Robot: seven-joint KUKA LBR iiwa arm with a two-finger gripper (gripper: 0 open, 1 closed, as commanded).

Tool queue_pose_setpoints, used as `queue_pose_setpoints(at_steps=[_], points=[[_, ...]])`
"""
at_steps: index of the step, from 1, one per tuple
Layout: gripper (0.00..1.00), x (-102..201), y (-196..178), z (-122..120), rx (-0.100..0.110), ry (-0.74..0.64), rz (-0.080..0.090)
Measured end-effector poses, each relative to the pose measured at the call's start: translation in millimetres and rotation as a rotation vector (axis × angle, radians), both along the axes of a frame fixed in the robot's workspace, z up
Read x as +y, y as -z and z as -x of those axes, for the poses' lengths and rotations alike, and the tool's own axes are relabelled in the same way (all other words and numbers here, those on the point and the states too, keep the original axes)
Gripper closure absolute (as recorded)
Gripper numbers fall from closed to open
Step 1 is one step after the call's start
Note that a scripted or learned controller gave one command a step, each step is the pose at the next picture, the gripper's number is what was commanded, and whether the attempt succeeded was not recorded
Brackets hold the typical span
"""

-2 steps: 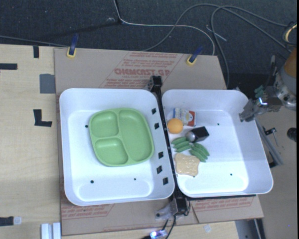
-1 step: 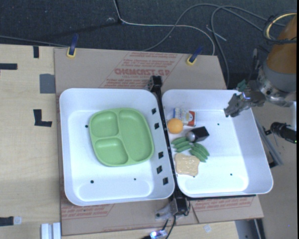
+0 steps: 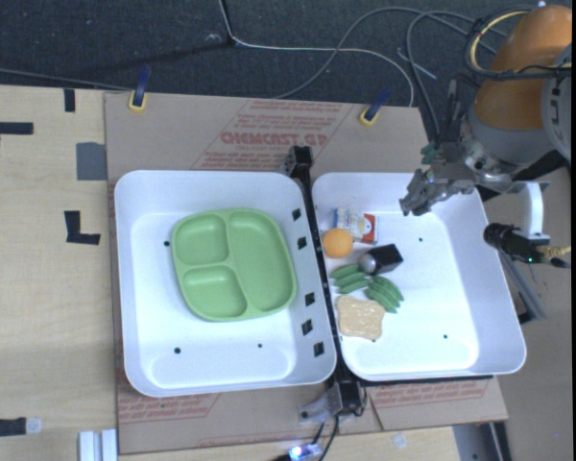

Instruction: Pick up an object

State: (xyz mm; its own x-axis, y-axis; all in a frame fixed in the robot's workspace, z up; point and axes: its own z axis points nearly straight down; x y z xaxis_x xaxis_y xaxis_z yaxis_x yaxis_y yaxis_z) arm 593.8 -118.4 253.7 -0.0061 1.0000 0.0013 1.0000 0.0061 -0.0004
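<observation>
Camera, single, fixed: I look down from above the bench (image 3: 38, 257) at a slant, far enough back to take in both the left bin (image 3: 134, 257) and the right bin (image 3: 480, 286) whole (cardboard underlay (image 3: 259, 133) included). The arm (image 3: 518, 75) enters from my right.

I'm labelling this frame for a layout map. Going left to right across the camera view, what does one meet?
Left bin → green divided plate → divider between bins → cluster of small food items → claw → right bin's far wall.
</observation>
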Motion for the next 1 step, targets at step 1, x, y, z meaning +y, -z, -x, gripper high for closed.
queue_pose_setpoints(at_steps=[1], points=[[1.0,58.4,-1.3,-1.3,0.0,-0.001,0.0]])
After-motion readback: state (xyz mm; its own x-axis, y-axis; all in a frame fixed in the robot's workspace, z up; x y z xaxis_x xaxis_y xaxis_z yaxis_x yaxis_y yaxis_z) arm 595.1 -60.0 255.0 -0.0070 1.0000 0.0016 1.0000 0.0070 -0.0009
